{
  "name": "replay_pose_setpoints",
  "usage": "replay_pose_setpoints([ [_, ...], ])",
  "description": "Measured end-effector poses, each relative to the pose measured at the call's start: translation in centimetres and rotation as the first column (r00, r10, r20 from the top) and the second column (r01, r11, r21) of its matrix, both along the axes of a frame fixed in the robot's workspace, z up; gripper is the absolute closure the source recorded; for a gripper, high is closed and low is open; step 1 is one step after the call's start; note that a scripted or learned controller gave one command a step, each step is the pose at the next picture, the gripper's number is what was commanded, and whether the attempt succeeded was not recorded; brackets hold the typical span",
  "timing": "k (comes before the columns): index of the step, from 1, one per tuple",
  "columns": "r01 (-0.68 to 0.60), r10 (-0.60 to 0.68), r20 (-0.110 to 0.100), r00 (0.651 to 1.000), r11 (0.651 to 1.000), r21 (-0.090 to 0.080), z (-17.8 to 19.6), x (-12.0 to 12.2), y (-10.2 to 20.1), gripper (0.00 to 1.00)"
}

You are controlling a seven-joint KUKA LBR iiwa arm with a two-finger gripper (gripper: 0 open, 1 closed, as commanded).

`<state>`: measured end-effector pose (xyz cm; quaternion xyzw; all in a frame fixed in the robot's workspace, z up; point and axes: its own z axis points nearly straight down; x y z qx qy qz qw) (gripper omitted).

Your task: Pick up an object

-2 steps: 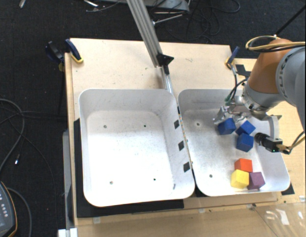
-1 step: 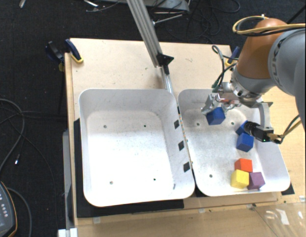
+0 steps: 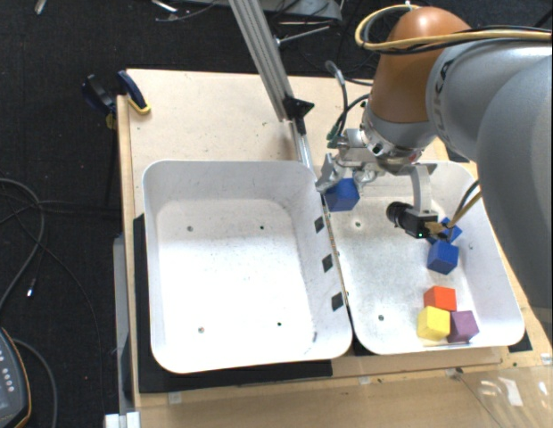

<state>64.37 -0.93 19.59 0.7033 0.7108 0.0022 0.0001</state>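
My gripper (image 3: pixel 344 178) hangs over the top left corner of the right bin (image 3: pixel 383 328), close to the ridge between the two bins. A blue block (image 3: pixel 342 194) sits between its fingers, tilted and lifted off the bin floor, and the gripper is shut on it. A second blue block (image 3: pixel 442 257) lies on the right bin's floor near the right wall. Toward that bin's front right corner lie an orange block (image 3: pixel 441 297), a yellow block (image 3: pixel 433 324) and a purple block (image 3: pixel 462 325), bunched together.
The left bin (image 3: pixel 156 239) adjoins the right one along a shared ridge. A slanted metal rail (image 3: pixel 263 52) comes down from the top to the bins' back edge. A blue and yellow clamp (image 3: pixel 125 92) rests on the bench's back left corner.
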Motion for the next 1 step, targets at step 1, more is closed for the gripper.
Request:
replay_pose_setpoints([
  [1,0.0,0.0,-0.002,1.0,1.0,0.0,-0.12,0.79,7.92,1.0],
])
